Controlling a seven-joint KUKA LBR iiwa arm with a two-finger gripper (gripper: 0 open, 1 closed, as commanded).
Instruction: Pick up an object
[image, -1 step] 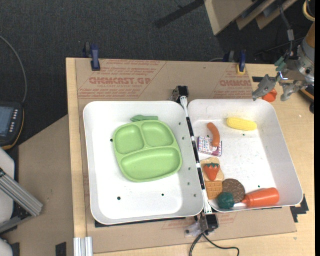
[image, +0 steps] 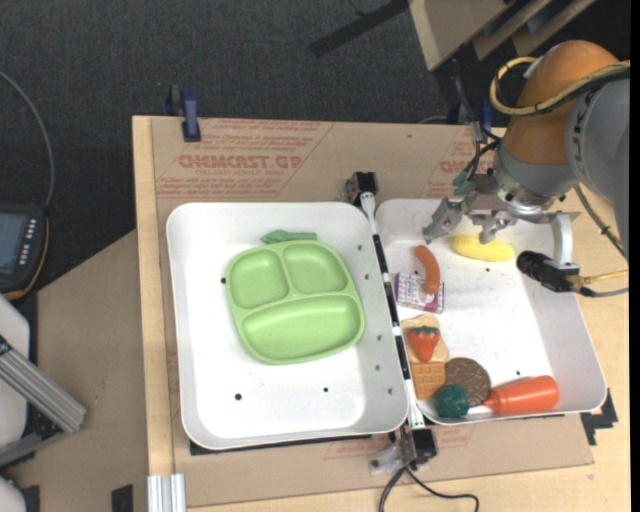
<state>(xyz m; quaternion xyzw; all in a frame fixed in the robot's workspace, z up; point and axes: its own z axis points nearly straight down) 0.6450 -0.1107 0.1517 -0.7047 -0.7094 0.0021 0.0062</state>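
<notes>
Spread apart, the jaws of the gripper (image: 466, 222) hold nothing that we can see; its grey fingers (image: 437, 224) hang at the far end of the right bin (image: 560, 330), just above a yellow banana (image: 483, 248) that lies on the bin floor.

Taking the banana as our landmark, we see a red sausage (image: 428, 268) just to its left, and a small pink packet (image: 410, 290) touching the sausage's near end. Nearer to us than the banana, along the divider, sit a strawberry (image: 425, 341), then a waffle (image: 428, 377), a brown cookie (image: 468, 378) and a dark green lump (image: 451, 402). An orange carrot (image: 522, 395) lies at the near edge, well apart from the banana.

Well left of the banana, the left bin (image: 200, 380) holds a green divided plate (image: 293, 300).
</notes>
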